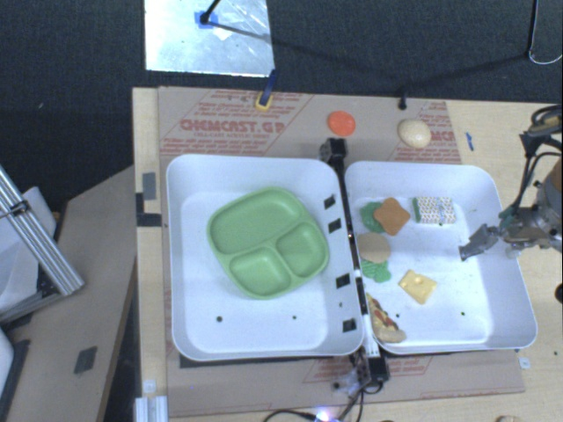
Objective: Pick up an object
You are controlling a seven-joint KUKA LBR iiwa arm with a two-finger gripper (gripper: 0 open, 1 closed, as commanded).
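Reaching in from your right, the gripper (475,243) hangs over the right bin (493,323) near its right wall; you cannot tell how it is set, and nothing shows in its grasp. Left of it lie a yellow cheese wedge (417,286), a dotted white block (435,209) and a brown cracker (392,215), while the green divided plate (268,242) sits in the left bin (193,323).

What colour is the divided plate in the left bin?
Light green: the three-compartment plastic plate, seen in the camera view.

Even overhead light, soft focus, glare on the foil sheet (208,23)
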